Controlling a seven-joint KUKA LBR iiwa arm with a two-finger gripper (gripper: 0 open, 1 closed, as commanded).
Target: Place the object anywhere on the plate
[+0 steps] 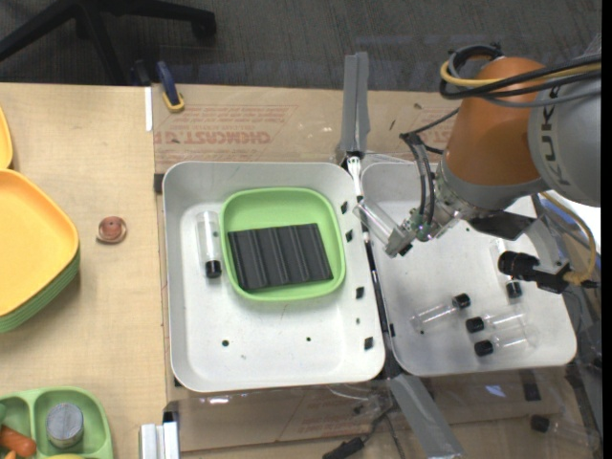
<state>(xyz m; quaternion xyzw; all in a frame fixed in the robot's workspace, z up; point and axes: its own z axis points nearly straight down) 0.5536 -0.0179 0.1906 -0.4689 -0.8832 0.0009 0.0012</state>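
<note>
Nearest the camera, along the front edge of the right white bin [550,352], lie three clear plastic vials with black caps: one [440,314] slanted toward the bin's middle and two [497,333] close together near its front right corner. A small black cap [513,289] sits alone a little behind them.

Farther back, over the left part of that bin, hangs the two-finger gripper [402,242] of the grey and orange arm. A clear plastic tube [375,223] appears to sit between its fingers, so the gripper seems closed on it, though the transparent plastic makes this hard to confirm. The tube's long axis runs on a slant, its free end pointing toward the back left and reaching the wall shared with the left white bin [182,352].

In the left bin, the green square plate with a dark ribbed insert [282,247] sits toward the back, and another clear vial [208,242] lies just beside the plate's left rim, lengthwise front to back.

The plate lies directly left of the gripper, across the shared wall, so the coming move is judged to be a short carry leftward before release.
</note>
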